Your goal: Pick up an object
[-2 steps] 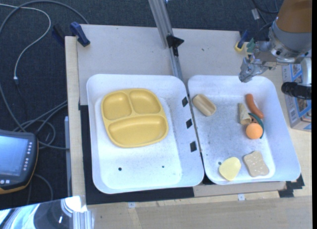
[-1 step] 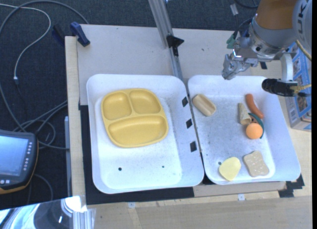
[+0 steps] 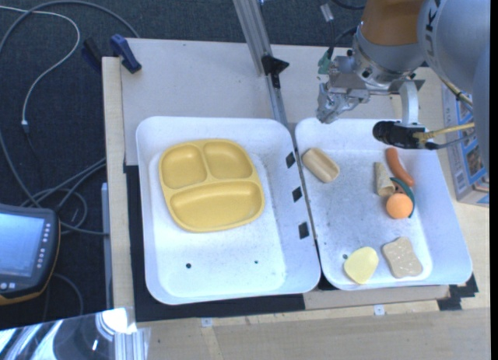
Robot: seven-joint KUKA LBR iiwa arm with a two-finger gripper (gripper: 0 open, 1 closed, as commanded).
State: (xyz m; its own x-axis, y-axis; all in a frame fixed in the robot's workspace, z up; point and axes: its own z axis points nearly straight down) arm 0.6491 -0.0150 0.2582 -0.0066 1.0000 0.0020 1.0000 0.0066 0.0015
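Nearest the camera, along the near rim of the right bin [image 3: 346, 211], lay two flat pieces just beside each other: a pale yellow slice [image 3: 361, 265] near the middle of that rim and a tan cracker [image 3: 402, 258] toward the bin's near outer corner. Farther back, along the right bin's outer side, sat an orange ball [image 3: 399, 206]. A short tan stub [image 3: 382, 180] lay just behind it, and a carrot [image 3: 400, 166] lay slantwise beside the stub, its lower end close to the ball. Across the right bin's floor from these, close to its inner wall and well apart from them, a tan bread roll [image 3: 320, 165] lay by itself.

Alongside the right bin, against its inner wall, stood the left bin [image 3: 226, 261]. A yellow divided plate [image 3: 210, 185] with three compartments rested in that bin's far half.

Over the right bin's far inner corner hung the gripper [image 3: 330, 113], beyond the bread roll and apart from every piece in the bin. Nothing showed in its grasp, and how wide the pincer stood could not be told from this angle. The grey arm [image 3: 397, 8] with its orange band rose from it toward the right bin's far outer side. Past the right bin's far rim a metal post [image 3: 249, 8] slanted up from the bench. A blue clamp [image 3: 124, 51] sat well apart from the right bin, at the bench corner beyond the left bin.
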